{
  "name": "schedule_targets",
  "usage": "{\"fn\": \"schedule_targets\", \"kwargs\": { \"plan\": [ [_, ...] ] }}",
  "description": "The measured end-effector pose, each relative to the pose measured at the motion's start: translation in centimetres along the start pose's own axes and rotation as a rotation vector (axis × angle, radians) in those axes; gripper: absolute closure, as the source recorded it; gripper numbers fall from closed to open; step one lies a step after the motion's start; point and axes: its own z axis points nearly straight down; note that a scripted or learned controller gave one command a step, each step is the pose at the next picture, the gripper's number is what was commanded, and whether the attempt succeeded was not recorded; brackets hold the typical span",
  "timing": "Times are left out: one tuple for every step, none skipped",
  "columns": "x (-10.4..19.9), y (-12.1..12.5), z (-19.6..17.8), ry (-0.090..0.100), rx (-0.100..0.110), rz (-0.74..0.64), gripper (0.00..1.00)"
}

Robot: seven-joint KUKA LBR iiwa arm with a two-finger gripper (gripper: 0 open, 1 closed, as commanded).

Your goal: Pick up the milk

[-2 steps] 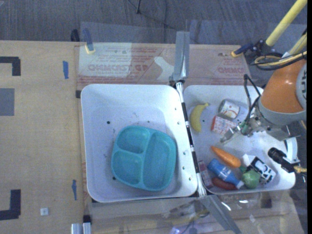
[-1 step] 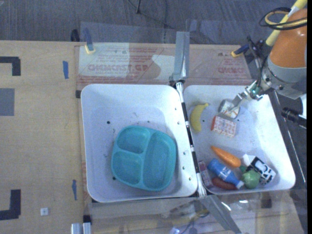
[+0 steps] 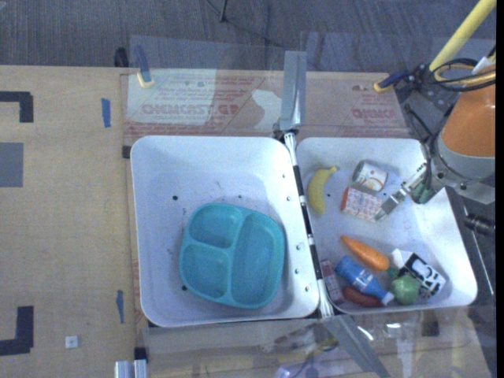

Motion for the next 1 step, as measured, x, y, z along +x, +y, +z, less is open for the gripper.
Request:
{"fn": "schedule_targets", "kwargs": {
  "plan": [
    [-1.13,-4.82,-0.63,0.001,0.001,0.169,0.00]
  ]
}}
